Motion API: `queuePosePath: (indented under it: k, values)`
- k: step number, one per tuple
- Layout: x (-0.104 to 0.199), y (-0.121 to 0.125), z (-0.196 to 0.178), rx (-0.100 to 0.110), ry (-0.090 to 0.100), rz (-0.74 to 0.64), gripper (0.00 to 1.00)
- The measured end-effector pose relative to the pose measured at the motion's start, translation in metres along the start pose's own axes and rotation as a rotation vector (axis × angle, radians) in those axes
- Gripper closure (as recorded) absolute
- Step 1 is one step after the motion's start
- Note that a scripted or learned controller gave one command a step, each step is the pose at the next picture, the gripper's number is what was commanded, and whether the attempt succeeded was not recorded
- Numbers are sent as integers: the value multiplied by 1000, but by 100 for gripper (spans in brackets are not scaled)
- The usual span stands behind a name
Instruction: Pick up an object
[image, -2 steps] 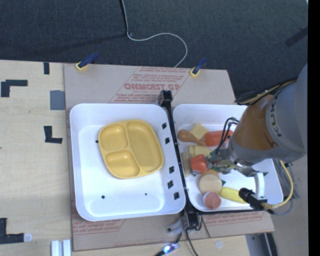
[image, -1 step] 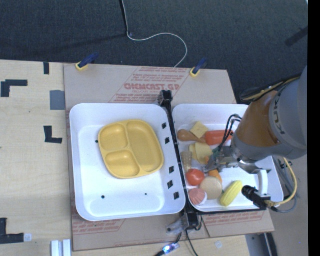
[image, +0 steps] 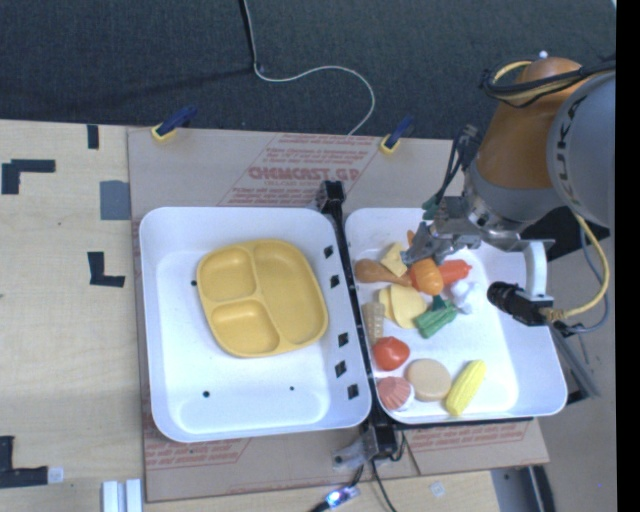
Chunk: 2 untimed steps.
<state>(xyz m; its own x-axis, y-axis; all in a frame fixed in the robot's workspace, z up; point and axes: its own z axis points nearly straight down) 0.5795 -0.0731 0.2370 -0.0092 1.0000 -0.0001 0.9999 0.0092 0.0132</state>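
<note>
My gripper (image: 428, 252) hangs low over the upper middle of the right bin (image: 535, 375), above a pile of toy food. An orange round toy (image: 425, 277) lies right under its tip, touching or nearly touching it. Around that toy are a brown drumstick (image: 370, 270), a yellow cheese wedge (image: 405, 304), a green piece (image: 436, 320) and a red-orange carrot-like piece (image: 456, 269). Nearer the front lie a red tomato (image: 391, 352), a beige round cookie (image: 428, 378), a yellow corn cob (image: 465, 387) and a pink piece (image: 393, 393).
The left bin (image: 170, 330) holds a yellow divided plate (image: 262, 297). The arm's grey body and orange band (image: 525, 120) reach in from the upper right. A black fitting with cables (image: 515, 302) overhangs the right bin's right side. Black clips line the wall between the bins.
</note>
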Motion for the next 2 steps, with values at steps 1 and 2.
queuePosePath:
  k: [1, 2]
  values:
    - [54, -35, -40, 15, 2, 2, 100]
    - [110, -88, -102, 14, 2, 0, 100]
